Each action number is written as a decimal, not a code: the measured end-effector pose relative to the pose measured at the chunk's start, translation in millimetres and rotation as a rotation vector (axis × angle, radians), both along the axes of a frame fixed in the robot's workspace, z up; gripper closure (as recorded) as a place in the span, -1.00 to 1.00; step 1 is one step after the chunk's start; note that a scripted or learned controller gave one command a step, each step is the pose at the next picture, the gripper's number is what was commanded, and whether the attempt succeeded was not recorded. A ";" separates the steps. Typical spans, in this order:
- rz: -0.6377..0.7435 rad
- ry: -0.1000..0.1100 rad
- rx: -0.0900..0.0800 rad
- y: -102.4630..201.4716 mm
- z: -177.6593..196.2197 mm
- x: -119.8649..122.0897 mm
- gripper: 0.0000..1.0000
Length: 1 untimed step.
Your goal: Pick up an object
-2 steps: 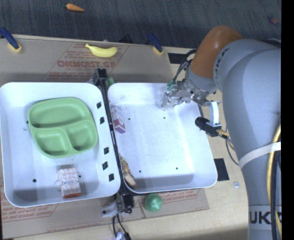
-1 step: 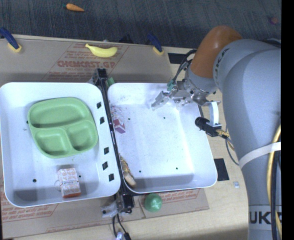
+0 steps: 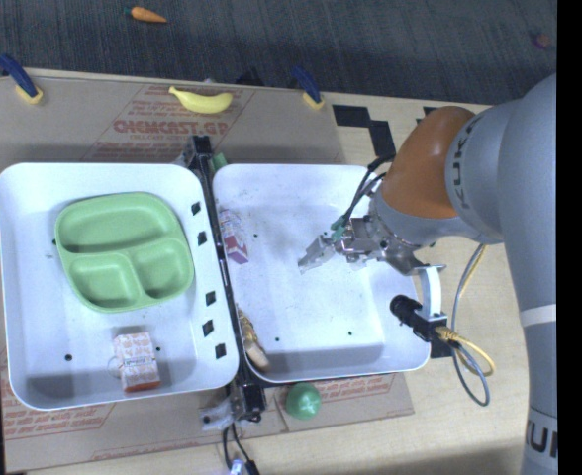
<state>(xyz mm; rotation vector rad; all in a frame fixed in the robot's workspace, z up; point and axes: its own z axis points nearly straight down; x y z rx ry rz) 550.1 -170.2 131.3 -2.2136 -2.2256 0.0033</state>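
Now, reading from the far left of my tool: the left bin holds a green tray and, nearer the front wall, a small wrapped snack. Both are well to the left of my tool, across the divider, so I leave them alone. Closer in, a pink-and-white carton lies in the right bin, against its left wall and just left of my tool, slightly behind it. A tan thing sits at the bin's front left corner, left of my tool and well in front; I can't tell what it is. A green ball and a banana lie outside the bins on the table, so they don't tempt me.

My tool hangs low over bare floor in the middle of the right bin. Nothing sits between its tips, but the frame is too blurred for me to say whether they are spread or closed.

I judge the carton the best target. To do it well I should slide left, turn the tips to span its narrow width, keep clear of the wall, and come down straight. Its closeness to the wall could block one tip.
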 end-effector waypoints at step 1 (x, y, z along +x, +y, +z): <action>0.000 -0.004 -0.001 -31.2 42.4 72.5 -1.00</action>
